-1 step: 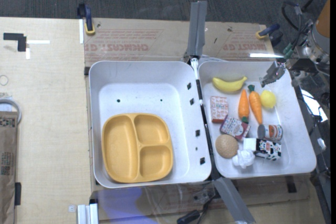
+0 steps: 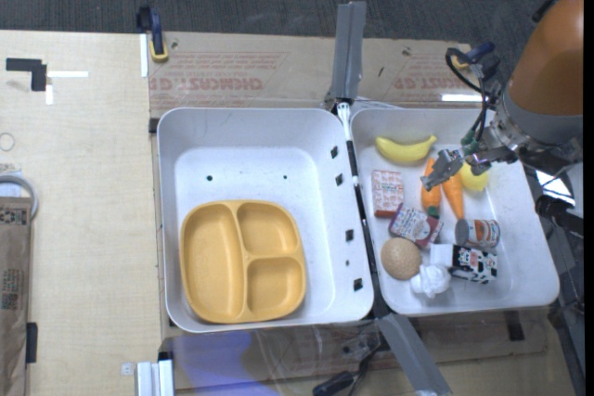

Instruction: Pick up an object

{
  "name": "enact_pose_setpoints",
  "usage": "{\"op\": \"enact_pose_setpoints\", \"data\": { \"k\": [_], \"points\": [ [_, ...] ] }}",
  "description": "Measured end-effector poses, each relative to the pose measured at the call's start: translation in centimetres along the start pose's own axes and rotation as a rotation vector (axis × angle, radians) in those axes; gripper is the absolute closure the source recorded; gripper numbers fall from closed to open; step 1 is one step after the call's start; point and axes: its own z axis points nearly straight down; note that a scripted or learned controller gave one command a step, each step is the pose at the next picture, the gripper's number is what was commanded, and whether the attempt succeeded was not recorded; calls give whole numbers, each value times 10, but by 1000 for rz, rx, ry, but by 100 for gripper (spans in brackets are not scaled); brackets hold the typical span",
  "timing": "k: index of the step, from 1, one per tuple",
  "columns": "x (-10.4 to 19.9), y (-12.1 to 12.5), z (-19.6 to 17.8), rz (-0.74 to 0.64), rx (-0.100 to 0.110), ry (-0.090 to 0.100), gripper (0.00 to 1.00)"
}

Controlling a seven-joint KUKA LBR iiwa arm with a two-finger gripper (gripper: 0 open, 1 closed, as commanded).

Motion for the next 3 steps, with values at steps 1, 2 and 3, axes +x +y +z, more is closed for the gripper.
{"op": "enact_pose_setpoints", "data": {
  "k": [1,2,3],
  "points": [
    [-52,47,121,222,-2,-1,0],
    [-56,51,103,225,-18,-9,100],
    [-22,6,-13,309,-2,-2,100]
  ]
}}
